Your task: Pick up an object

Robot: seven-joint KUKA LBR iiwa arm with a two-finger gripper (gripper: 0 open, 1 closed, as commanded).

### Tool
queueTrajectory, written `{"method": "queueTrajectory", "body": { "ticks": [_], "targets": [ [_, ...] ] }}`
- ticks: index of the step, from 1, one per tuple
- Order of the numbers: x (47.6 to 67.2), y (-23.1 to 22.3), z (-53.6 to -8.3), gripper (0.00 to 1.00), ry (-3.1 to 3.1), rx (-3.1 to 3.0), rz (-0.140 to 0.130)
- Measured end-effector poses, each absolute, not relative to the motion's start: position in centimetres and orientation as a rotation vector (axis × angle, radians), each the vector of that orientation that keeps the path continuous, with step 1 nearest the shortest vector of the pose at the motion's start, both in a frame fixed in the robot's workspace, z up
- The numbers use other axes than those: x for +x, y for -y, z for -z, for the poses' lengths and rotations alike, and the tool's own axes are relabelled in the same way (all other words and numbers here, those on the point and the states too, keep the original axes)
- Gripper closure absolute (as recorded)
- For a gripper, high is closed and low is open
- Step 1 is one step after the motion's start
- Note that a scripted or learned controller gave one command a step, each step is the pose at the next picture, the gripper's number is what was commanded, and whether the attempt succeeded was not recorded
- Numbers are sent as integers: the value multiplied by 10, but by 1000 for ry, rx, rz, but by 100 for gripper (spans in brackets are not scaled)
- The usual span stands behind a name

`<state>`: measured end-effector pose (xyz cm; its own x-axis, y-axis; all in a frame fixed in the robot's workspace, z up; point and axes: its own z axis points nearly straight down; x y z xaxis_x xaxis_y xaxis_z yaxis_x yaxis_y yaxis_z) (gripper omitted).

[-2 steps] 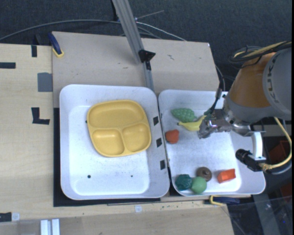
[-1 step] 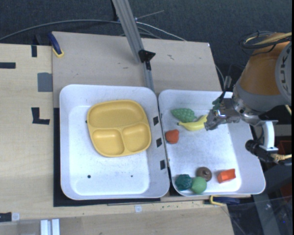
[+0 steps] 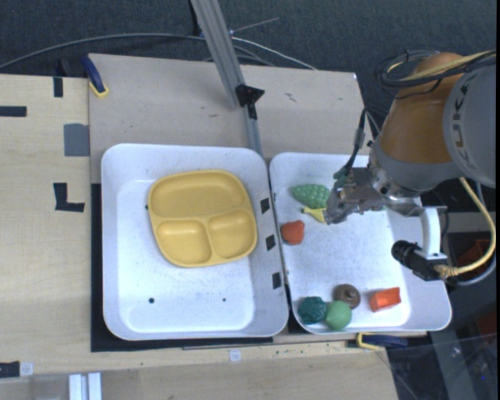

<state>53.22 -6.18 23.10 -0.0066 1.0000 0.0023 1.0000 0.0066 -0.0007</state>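
Overhead, the orange-banded arm [image 3: 417, 132] reaches into the right bin [image 3: 433, 311]. Its gripper [image 3: 340, 207] sits low beside 1 green bumpy object [image 3: 310, 194], which lies just left of it, touching a small yellow piece [image 3: 315, 215]; finger opening: cannot tell.

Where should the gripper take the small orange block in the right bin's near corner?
Probably across the short sides of the orange block, from straight above. It lies flat and apart from the brown ring, though the bin wall is close.
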Motion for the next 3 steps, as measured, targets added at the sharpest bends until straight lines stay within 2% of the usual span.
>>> {"method": "queueTrajectory", "body": {
  "ticks": [1, 3],
  "targets": [
    [526, 13, -239, 100, 2227, -2212, 1],
    [510, -79, -226, 100, 2227, -2212, -2]
  ]
}}
